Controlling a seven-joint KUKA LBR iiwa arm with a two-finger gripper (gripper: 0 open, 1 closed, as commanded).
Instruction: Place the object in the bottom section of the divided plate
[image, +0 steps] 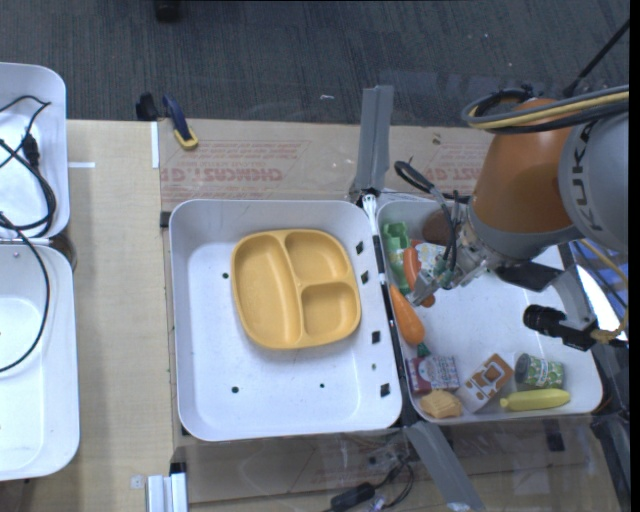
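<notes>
A yellow divided plate (296, 288) lies in the left bin (200, 330), toward its upper middle. It has one long section on its left side and two smaller ones on its right, and all three hold nothing.

The right bin (470, 330) carries the loose things. A carrot (406, 314) lies along its left wall, slanting from upper left to lower right. Above it sit a green packet (397, 240) and a second small orange piece (411, 264). Along the lower edge lie a red packet (431, 374), a yellow wedge (441, 404), a brown carton (487, 378), a green can (541, 372) on its side and a banana (535, 400).

The arm (535, 190) reaches in from the right over the upper part of the right bin. Its gripper (437, 285) hangs low near the upper end of the carrot, close to the bin's left wall. The fingers are dark and small against the clutter, and whether they are spread or pressed together cannot be told, nor whether they touch anything.

Both bins rest on the tabletop (110, 250).
</notes>
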